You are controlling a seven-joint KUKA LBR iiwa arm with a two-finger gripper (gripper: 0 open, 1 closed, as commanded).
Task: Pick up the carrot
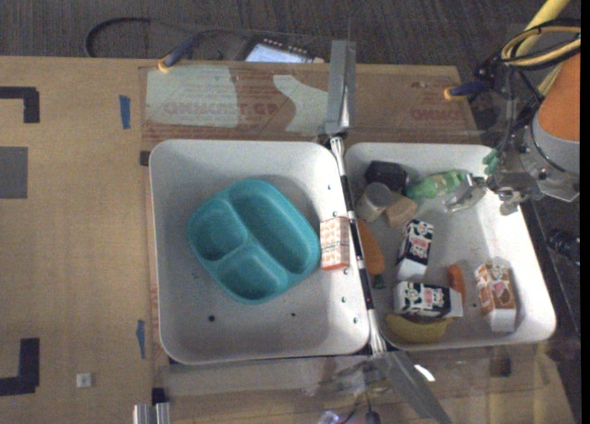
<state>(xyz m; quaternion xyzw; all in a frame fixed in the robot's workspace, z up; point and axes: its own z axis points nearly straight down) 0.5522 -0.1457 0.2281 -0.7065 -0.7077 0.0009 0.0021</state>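
The carrot (371, 246) is a slim orange piece lying along the left wall of the right bin (539, 270), next to a milk carton (418, 242). My gripper (486, 196) hangs over the upper right part of that bin, just right of a green bottle (438, 182). It is well to the right of the carrot and a little further back. The fingers stand open with nothing between them.
The right bin also holds a black object (385, 173), a tan cup (375, 201), a second milk carton (427, 300), a banana (415, 328), a small orange piece (456, 276) and a juice carton (495, 293). The left bin (175, 229) holds a teal divided plate (253, 240) and a small carton (335, 242).
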